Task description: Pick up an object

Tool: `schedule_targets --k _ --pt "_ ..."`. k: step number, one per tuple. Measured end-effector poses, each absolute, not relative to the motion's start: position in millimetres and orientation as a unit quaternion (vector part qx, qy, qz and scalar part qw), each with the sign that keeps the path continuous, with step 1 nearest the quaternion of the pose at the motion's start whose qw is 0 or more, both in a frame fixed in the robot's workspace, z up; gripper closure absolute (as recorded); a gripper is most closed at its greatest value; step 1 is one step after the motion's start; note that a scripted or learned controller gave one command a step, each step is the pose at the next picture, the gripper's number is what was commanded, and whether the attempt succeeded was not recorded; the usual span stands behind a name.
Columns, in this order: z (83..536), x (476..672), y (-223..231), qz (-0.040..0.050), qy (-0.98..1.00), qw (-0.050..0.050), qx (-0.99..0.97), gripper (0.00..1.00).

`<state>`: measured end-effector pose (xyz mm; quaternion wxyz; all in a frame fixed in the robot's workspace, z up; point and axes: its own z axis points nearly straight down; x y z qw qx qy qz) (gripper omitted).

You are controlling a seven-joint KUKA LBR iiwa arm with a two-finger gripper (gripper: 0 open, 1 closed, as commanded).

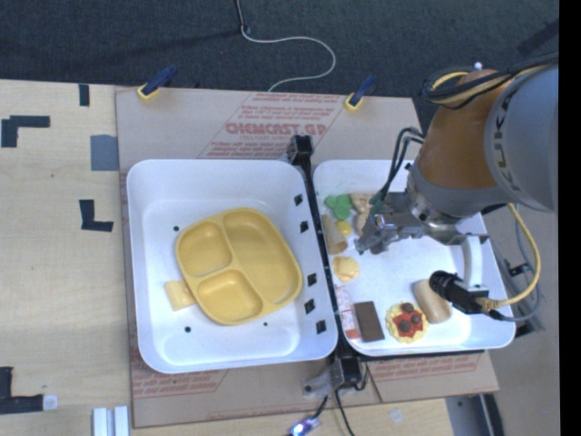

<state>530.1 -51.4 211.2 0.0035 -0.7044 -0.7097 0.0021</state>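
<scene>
My gripper (pixel 374 237) hangs over the left part of the right bin (pixel 481 334), its dark fingers pointing down near a cluster of toy foods. Just left of it lie a green piece (pixel 339 205), a pale yellow stick (pixel 335 234) and a round yellow piece (pixel 346 267). Toward the bin's front sit a brown block (pixel 368 320), a small pizza with red toppings (pixel 407 322) and a tan bread roll (pixel 429 300). Nothing visible sits between the fingers.
The left bin (pixel 154 189) holds a yellow divided tray (pixel 238 264) and a small yellow block (pixel 178 294) at its left. A black divider (pixel 313 234) runs between the bins. The arm's body and cables cover the right bin's back right.
</scene>
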Motion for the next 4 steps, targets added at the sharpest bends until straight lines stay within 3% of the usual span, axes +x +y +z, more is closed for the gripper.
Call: schedule_targets --k 1,2,3,4 --pt "222 545.0 -2 0.0014 -0.710 0.003 -0.704 1.00" --pt "224 532.0 18 0.0029 -0.709 0.003 -0.706 1.00" --pt "211 544.8 23 0.0034 -0.708 0.002 -0.706 1.00" --pt "218 529.5 21 0.0035 -0.707 0.002 -0.707 1.00"
